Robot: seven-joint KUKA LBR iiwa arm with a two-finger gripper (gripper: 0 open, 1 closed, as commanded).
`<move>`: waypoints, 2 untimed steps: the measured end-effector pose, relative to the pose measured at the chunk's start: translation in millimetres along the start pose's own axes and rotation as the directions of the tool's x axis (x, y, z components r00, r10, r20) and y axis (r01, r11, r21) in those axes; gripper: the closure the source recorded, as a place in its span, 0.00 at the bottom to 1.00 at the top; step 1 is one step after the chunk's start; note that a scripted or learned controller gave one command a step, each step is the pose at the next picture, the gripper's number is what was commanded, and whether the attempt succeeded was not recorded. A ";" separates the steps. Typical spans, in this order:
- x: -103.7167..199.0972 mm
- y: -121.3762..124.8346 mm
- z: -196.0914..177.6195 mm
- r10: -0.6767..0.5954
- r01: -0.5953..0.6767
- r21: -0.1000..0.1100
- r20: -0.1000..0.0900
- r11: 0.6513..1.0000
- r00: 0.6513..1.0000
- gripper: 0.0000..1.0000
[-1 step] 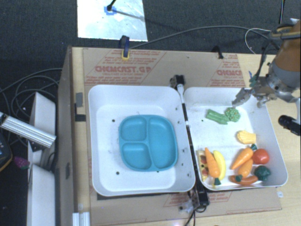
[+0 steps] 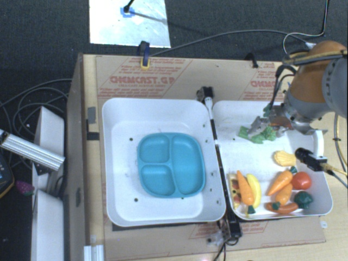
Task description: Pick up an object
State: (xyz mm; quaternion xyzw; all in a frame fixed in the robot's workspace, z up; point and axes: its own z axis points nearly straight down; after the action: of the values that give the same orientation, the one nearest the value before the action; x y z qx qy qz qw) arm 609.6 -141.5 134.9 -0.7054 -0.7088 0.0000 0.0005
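Observation:
My gripper is down in the upper part of the right bin, reaching in from the right. It sits directly over a green leafy toy vegetable and touches or nearly touches its top. Part of the green toy is hidden beneath it. Lower in the same bin lie a yellow corn piece, an orange carrot, a red tomato and a yellow banana.
The left bin holds a blue divided plate. A second carrot, a dark green item and other toy food crowd the right bin's bottom edge. A black divider separates the bins.

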 end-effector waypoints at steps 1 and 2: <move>29.5 32.3 51.2 0.000 0.000 -0.001 0.000 1.000 1.000 0.00; -8.9 60.2 -39.0 0.003 -0.003 -0.007 0.003 1.000 1.000 0.00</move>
State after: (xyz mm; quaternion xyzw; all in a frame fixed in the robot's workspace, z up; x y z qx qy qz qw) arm 669.8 -150.2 173.8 -0.7063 -0.7079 -0.0014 -0.0031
